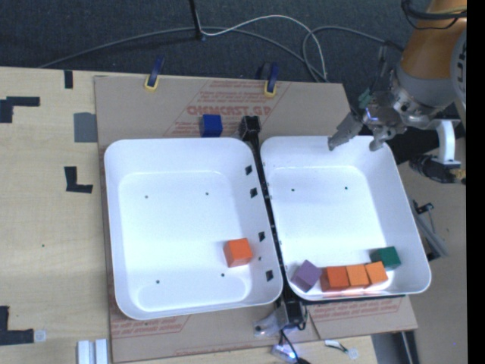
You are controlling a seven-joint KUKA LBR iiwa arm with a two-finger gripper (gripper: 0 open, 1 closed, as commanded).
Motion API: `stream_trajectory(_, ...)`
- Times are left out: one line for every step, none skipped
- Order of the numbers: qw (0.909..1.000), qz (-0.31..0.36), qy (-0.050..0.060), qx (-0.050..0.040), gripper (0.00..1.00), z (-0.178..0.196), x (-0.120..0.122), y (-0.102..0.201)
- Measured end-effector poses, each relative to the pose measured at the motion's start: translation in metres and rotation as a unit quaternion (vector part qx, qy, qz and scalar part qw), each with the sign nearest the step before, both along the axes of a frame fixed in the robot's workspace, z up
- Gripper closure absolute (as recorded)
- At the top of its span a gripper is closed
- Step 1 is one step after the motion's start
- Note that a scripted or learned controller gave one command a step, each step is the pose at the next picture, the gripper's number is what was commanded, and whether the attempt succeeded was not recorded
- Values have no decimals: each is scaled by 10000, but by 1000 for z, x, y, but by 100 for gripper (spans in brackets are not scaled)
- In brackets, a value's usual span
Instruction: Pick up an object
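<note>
Likely light, stiff and easy to pinch across two flat sides, we judge the orange cube (238, 252), alone in the left bin (121, 165), far from our spread, empty gripper (356, 139).

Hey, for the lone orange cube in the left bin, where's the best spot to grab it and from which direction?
Come straight down onto the orange cube and close on two opposite flat side faces. It sits alone on the left bin floor with open space all round, slightly turned, so the gripper should probably rotate to match its edges.
</note>
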State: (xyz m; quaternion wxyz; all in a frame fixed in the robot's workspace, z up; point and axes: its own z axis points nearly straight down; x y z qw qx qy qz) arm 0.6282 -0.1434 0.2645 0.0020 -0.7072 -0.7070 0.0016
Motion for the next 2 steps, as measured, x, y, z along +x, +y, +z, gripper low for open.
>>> stream_trajectory(10000,3,-25,-3,0,3,1,0)
stream_trajectory(10000,3,1,1,0,-56,8,-3)
